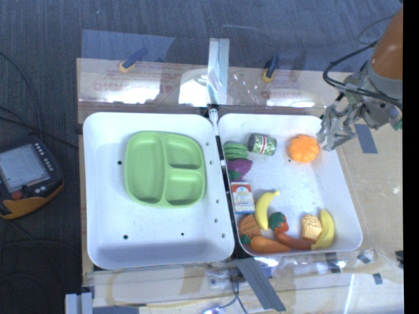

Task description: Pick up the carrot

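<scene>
The carrot (267, 244) lies on its side at the near edge of the right bin (327, 182), orange body pointing left, tucked among the other toy food. Just behind it sits a strawberry-like red piece (280, 224), a banana (263, 208) curves up beside that, and to the right a corn cob (311, 227) leans against a second banana (326, 228). To the left, a small carton (242, 197) stands near the divider, with a purple piece (239, 168) and a green one (236, 151) farther back. A little can (262, 144) lies on its side at the far end, an orange (304, 148) just right of it. My hand (332, 135) hovers at the bin's far right rim, just beside the orange, well apart from the carrot, nothing in it; whether my fingers are spread or closed, I cannot tell. Over in the left bin (111, 241), a green divided plate (164, 169) rests flat.
</scene>
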Controlling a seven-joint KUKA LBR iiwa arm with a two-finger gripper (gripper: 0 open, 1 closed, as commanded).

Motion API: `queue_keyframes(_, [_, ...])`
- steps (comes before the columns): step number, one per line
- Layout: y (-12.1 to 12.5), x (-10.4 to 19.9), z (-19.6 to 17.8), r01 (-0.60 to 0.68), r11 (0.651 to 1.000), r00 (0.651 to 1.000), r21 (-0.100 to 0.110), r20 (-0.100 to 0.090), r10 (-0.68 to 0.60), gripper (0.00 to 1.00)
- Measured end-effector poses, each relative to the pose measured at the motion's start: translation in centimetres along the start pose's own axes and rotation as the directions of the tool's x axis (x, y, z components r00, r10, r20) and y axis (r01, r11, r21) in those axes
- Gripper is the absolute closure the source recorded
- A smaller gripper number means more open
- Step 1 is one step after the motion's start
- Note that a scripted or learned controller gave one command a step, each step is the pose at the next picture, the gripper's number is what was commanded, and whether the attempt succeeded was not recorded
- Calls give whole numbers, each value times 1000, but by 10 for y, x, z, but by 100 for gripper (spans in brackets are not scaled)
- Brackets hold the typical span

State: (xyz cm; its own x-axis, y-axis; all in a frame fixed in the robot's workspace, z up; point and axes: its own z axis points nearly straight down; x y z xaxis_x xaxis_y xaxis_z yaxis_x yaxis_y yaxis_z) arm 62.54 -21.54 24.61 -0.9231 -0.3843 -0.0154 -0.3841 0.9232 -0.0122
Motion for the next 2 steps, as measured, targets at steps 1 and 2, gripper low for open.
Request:
queue_keyframes(1, [34,41,148,78,997,997,-8,-7,-78,100])
queue_keyframes(2, [9,41,12,458,889,889,-8,-1,-458,100])
